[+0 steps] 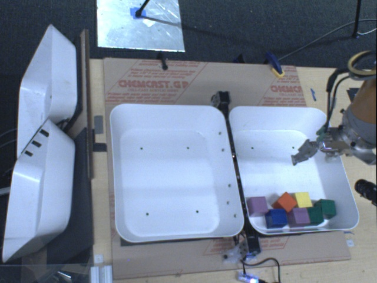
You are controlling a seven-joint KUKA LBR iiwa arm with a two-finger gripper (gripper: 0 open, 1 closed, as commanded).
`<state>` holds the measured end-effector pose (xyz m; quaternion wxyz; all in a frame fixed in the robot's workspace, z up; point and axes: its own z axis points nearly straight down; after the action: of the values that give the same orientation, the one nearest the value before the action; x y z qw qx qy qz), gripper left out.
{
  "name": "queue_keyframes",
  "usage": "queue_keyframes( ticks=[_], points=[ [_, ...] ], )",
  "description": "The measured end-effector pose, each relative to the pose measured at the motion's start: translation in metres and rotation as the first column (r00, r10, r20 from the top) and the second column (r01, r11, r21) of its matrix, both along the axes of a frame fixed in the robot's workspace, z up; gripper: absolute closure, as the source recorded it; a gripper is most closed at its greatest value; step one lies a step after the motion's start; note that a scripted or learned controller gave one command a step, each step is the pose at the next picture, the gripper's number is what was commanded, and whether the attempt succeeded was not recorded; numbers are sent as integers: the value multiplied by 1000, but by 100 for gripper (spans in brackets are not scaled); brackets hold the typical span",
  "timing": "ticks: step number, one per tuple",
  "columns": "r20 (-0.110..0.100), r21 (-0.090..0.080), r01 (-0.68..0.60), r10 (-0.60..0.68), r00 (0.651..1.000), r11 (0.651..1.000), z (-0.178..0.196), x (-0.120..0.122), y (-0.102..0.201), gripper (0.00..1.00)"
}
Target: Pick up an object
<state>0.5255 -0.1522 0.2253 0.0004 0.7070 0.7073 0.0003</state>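
Note:
Several small coloured blocks are huddled at the front of the right bin (277, 134): a purple block (257, 205), an orange block (287, 201), a yellow block (303, 199), a blue block (275, 218) and a green block (324, 208) among them. My gripper (303, 152) hangs over the right side of that bin, well behind the blocks and apart from them. Nothing is seen in its grasp.
The left bin (171, 114) lies beside the right one, with a black divider (235, 170) between them. Both rest on a cardboard sheet (194, 78). White housings (44, 140) stand at the far left. A blue-and-yellow clamp (274, 65) sits at the bench's back edge.

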Motion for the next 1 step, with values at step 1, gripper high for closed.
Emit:
queue_keyframes(
  ticks=[1],
  points=[
    [4,2,-7,7,1000,1000,54,61,78,0]
  ],
)
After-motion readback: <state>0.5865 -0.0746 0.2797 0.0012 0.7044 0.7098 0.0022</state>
